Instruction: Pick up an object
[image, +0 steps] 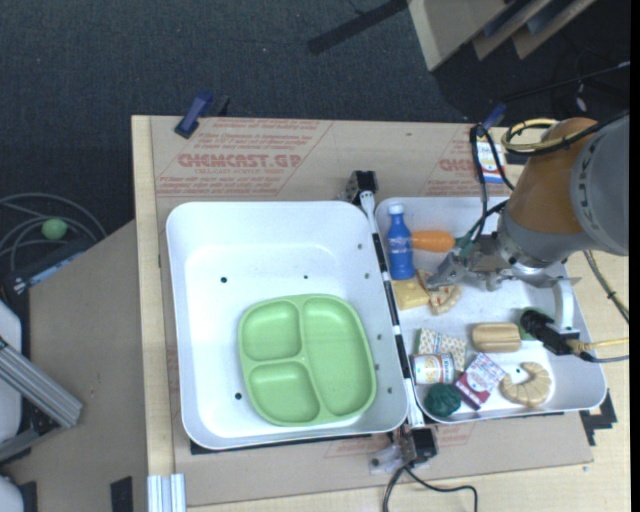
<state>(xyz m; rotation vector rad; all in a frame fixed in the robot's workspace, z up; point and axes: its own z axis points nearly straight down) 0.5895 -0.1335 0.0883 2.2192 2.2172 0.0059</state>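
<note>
Lying nearest in the right bin (590, 392): green ball (441, 401), croissant (528, 383). Farther in, standing by the divider: blue bottle (400, 243). Just right of the bottle, hovering low: claw (447, 281); fingers' spread impossible to tell.

Two shallow white bins sit side by side on the worktop: the left bin (190, 300) and the right bin (585, 385). The left bin holds one green divided plate (305, 358), which has three compartments. The right bin holds a cluster of small items: one blue bottle (399, 243), one orange carrot-shaped piece (433, 240), one yellow cheese-like wedge (410, 293), one tan bread-roll shape (496, 336), one croissant-like pastry (528, 383), one small can (432, 368), one dark green round thing (441, 400), one red-and-white packet (482, 377) and one patterned cracker-like pack (441, 343). One arm (560, 190) reaches over the right bin.
</note>
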